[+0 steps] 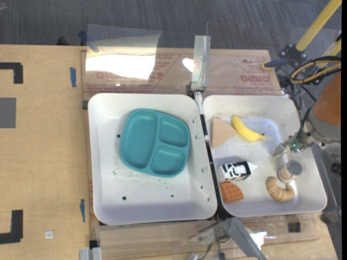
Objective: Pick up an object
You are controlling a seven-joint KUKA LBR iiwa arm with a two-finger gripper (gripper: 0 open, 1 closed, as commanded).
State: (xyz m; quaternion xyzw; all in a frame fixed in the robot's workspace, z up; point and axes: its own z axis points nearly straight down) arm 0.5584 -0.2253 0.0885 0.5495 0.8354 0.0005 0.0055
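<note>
While L bin (pixel 103 145) holds plate (pixel 155 143), R bin (pixel 312 196): banana (pixel 247 129), croissant (pixel 280 190).

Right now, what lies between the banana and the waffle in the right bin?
In the camera view, a small black-and-white packet lies between the banana and the waffle.

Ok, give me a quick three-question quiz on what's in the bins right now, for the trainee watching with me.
1. True or false: the teal plate lies in the left bin.
2. Which thing lies closest to the hand? A) banana B) croissant C) waffle
3. Fill in: the tan wedge sits just left of the ____.

Key: 1 true; 2 B; 3 banana.
</note>
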